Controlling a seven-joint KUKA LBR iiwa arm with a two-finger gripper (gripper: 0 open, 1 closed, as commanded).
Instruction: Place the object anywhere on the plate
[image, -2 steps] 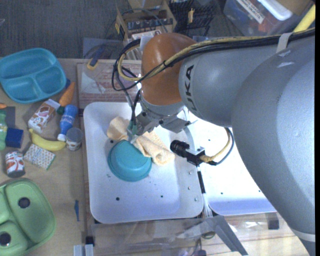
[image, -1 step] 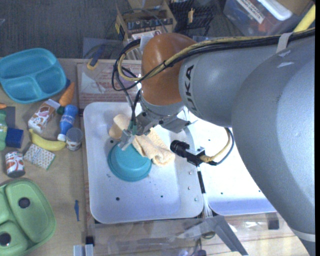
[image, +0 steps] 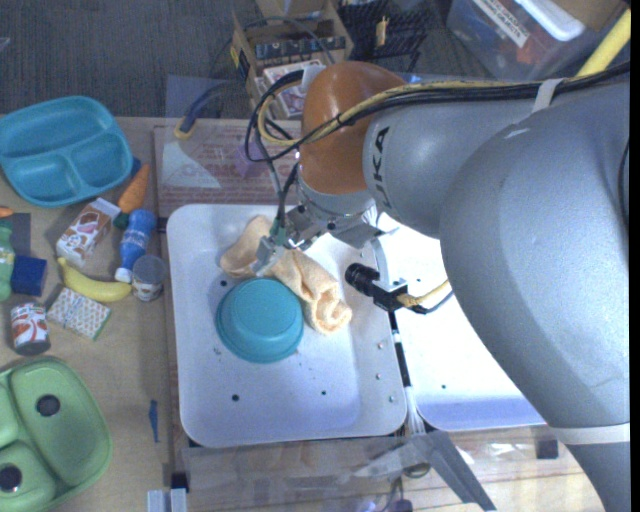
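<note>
A round teal plate lies in the left white bin, near its middle. A crumpled yellow cloth rests just behind and to the right of the plate, touching its rim, with a second fold stretching to the left. My gripper is low over the cloth's upper part, between the two folds, and its tip is at the fabric. The orange wrist band and the grey arm hide the back of the bin and most of the right bin.
Left of the bin, on the bench, lie a banana, a blue bottle, a small carton and a grey can. A blue divided tray sits at the back left, a green tray at the front left. The right bin adjoins.
</note>
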